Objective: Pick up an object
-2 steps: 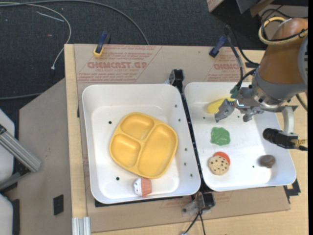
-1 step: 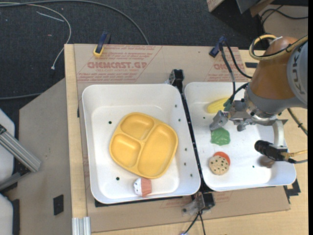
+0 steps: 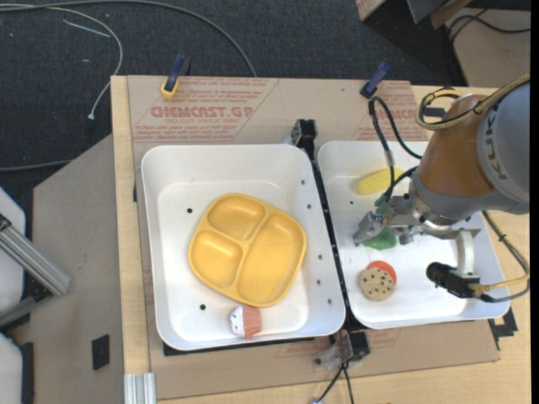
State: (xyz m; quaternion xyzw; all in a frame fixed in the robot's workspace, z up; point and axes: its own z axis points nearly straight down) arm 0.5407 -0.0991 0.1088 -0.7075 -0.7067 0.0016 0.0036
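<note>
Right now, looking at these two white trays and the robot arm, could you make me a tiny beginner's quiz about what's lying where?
1. True or false: the yellow divided plate lies in the left bin.
2. Which item lies nearest the gripper?
A. the small pink and white toy
B. the green object
C. the blue clamp
3. Fill in: the round spotted toy with the orange top lies in the ____ bin.

Key:
1. True.
2. B; the gripper hangs right over it in the right bin.
3. Right.
</note>
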